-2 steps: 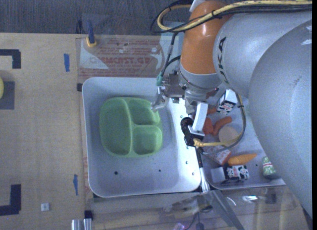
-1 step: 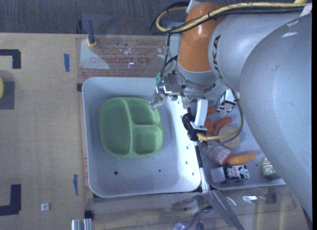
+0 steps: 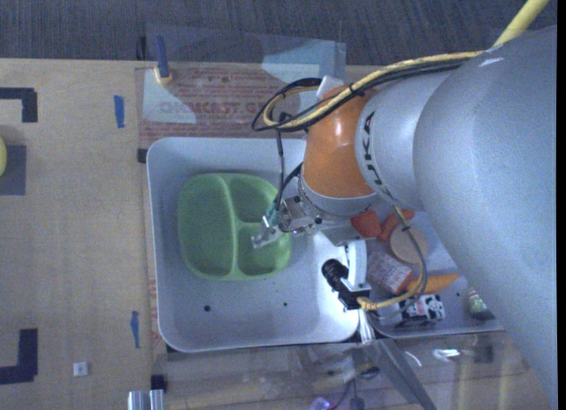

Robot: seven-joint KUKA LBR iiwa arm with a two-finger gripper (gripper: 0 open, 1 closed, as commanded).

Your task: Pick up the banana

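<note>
The pincer (image 3: 268,230) hovers over the 3 o'clock edge of a green divided tray (image 3: 228,225) in the left white bin (image 3: 177,311) on the worktop (image 3: 71,249); whether it is spread or closed I cannot tell (the arm crowds it). I cannot make out the banana for certain among the clutter in the right bin (image 3: 416,324).

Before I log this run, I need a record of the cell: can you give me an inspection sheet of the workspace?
Surface: two white bins on a tan bench.
Job's things: banana not made out.
Clutter: green divided tray in the left bin; mixed small objects in the right bin, partly hidden by the arm.
Tool: tool over the tray's right edge; finger state unclear.
Cables: black and yellow cables loop along the arm.
Surroundings: blue tape marks, dark carpet beyond.
</note>
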